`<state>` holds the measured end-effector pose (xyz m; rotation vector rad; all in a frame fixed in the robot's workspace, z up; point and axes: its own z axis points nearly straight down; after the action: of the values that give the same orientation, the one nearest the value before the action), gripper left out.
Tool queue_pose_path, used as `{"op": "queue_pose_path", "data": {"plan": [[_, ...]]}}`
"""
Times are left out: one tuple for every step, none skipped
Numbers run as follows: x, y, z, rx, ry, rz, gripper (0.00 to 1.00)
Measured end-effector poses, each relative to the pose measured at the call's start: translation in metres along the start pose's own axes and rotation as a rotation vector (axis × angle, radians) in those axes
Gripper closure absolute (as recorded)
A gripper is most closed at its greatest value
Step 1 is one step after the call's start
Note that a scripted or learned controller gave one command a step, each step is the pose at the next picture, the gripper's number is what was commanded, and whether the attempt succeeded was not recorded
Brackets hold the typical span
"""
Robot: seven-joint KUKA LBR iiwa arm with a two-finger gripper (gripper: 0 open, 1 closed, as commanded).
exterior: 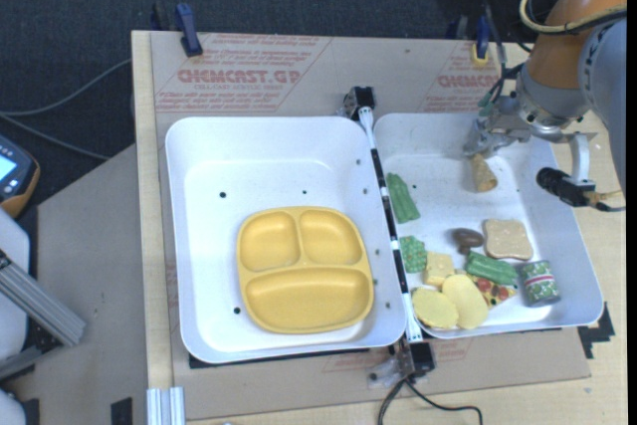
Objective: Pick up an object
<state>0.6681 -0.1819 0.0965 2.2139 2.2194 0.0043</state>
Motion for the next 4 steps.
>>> {"op": "queue_pose_path", "data": {"plan": [[0.061, -0.001, 0.011, 0.007, 0.004, -0.003, 1.0], [0.083, -0.068, -0.026, 0.012, 0.005, 0.003, 1.0], [0.161, -0.121, -0.106, 0.005, 0.008, -0.005, 1.0], [0.155, -0.12, -0.101, 0.009, 0.004, 0.003, 0.0]]}}
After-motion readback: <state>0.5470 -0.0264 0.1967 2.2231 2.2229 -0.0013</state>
